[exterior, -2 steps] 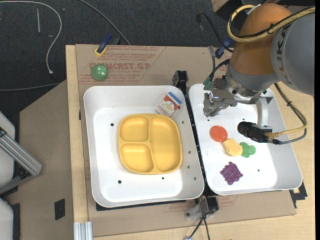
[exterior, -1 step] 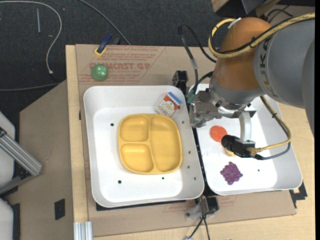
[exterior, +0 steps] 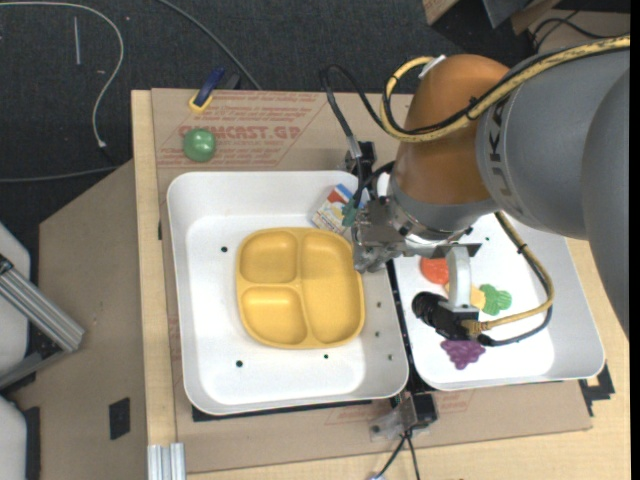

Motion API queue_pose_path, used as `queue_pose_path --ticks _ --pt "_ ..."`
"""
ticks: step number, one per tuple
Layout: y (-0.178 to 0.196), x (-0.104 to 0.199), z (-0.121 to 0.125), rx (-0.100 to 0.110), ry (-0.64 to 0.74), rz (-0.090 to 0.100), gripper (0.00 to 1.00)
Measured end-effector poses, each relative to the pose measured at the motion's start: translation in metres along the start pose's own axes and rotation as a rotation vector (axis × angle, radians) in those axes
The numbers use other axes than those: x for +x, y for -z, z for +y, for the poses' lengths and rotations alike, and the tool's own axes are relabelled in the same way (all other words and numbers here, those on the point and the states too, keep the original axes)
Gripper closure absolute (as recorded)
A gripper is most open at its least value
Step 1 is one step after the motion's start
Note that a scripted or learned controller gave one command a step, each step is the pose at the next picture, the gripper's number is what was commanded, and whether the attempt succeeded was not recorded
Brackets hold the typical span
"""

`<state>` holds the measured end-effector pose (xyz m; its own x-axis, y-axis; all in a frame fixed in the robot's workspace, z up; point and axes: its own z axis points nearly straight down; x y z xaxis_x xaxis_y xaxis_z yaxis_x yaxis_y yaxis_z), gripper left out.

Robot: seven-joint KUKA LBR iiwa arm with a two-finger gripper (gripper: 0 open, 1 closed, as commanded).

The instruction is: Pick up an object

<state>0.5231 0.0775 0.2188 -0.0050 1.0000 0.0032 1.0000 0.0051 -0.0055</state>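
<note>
Arm: reaching in over the seam between the two bins, wrist hanging above the left bin's (exterior: 190, 268) right wall.
Gripper (exterior: 368, 243): sitting low by the yellow tray's (exterior: 300, 288) upper right corner; its opening is hidden under the wrist, so I cannot tell wide from narrow.
Nearest target: probably the small packet (exterior: 333, 206) lying just beside the gripper, near the bin's back wall.
Other options: purple grapes (exterior: 462, 351), green piece (exterior: 493, 298) and orange piece (exterior: 436, 268) lying in the right bin (exterior: 570, 338).
Advice: centring over one item, clear of the tray rim and bin wall, before closing.
</note>
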Motion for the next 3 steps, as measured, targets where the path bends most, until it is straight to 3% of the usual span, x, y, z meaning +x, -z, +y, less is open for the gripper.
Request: queue_pose_path --ticks 1,2,3 --pt "0.0131 0.0092 -0.0265 -0.001 -0.003 -0.001 1.0" --pt "0.0153 0.0122 -0.0259 -0.005 -0.004 -0.002 1.0" --pt "0.0151 0.0119 -0.0259 -0.005 -0.005 -0.002 0.0"
